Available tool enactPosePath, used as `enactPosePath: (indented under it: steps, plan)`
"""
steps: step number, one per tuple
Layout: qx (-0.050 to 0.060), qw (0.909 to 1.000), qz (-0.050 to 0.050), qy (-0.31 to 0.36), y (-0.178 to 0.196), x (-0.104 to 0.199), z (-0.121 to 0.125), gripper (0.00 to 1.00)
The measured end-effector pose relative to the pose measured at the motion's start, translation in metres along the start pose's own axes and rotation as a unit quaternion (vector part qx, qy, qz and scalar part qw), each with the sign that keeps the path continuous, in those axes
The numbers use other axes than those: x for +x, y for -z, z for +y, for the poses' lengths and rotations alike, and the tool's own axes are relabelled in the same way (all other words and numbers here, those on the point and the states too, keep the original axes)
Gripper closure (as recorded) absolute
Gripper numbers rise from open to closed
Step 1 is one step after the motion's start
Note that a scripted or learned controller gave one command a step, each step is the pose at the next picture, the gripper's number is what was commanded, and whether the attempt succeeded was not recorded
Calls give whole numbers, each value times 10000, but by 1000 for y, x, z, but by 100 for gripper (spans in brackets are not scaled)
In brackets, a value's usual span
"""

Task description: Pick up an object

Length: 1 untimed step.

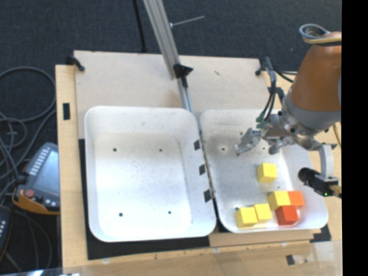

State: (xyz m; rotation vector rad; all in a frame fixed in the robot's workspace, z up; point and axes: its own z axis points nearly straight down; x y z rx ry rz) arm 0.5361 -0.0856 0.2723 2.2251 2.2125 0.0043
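Note:
In the right bin (227, 171), a lone yellow cube (267, 172) lies near the middle. Along the front rim sit two yellow cubes (247, 216) (263, 211), another yellow cube (280, 199), an orange block (295, 198) and a red-orange cube (287, 214). My gripper (260, 144) hovers over the back half of this bin, just behind the lone yellow cube. Its two grey fingers (246, 142) are spread apart, with nothing between them.
The left bin (144, 171) lies beside the right one, their rims meeting along the middle. A slanted aluminium post (164, 33) rises from the back of the bench. A teach pendant (40, 174) and cables lie off the bench to the left.

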Motion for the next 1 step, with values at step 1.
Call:
enactPosePath:
  steps: [1]
  plan:
    - [12, 10000, -19, 2, 8, -93, -6, 0]
